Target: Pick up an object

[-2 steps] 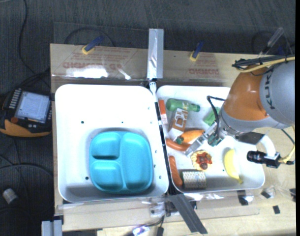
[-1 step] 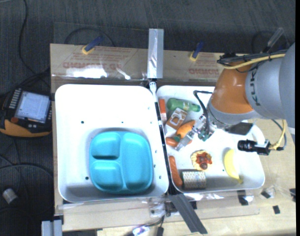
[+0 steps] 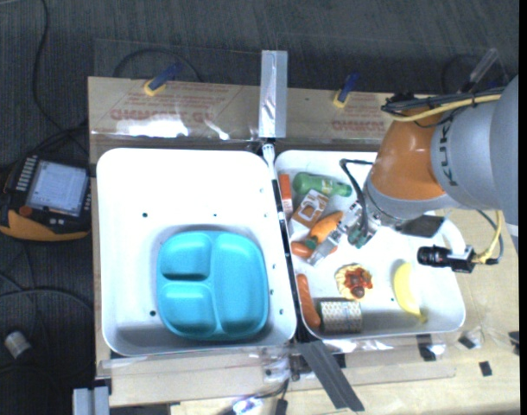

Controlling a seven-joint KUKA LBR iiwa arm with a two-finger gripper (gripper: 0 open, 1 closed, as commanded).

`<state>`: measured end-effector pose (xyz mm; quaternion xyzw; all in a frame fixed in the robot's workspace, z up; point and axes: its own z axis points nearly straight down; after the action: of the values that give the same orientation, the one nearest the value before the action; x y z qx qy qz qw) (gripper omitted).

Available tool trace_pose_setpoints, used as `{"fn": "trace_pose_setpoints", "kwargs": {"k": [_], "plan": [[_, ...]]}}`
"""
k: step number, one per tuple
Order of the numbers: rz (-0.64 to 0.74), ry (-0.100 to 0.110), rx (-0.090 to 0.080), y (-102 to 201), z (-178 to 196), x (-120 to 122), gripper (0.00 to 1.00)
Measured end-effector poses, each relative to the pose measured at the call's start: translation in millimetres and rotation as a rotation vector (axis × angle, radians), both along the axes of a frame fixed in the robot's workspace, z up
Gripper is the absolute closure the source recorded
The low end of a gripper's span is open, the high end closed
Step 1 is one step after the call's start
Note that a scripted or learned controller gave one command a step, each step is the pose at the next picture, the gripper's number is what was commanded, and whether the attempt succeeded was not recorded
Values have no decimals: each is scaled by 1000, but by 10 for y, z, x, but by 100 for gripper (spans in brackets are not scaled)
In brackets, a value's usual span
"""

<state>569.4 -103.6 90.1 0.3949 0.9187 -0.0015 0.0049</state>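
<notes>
The right bin [image 3: 445,322] holds several toy foods: a green bottle-like piece [image 3: 320,183], an orange carrot [image 3: 322,227], a small pizza [image 3: 354,278], a yellow banana [image 3: 406,290], a red sausage [image 3: 307,301] and a grey grater [image 3: 340,316]. My gripper [image 3: 355,227] hangs low in this bin, just right of the carrot and above the pizza. The orange wrist band sits over the bin's upper right.
The left bin [image 3: 125,232] carries a blue sectioned plate [image 3: 213,284]. A divider wall [image 3: 281,232] separates the two bins. A handheld device [image 3: 47,197] lies on the floor to the left, and cables run near the arm on the right.
</notes>
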Motion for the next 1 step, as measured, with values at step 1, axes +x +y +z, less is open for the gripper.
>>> {"fn": "trace_pose_setpoints", "kwargs": {"k": [1], "plan": [[0,-3,2,15,105,12,100]]}}
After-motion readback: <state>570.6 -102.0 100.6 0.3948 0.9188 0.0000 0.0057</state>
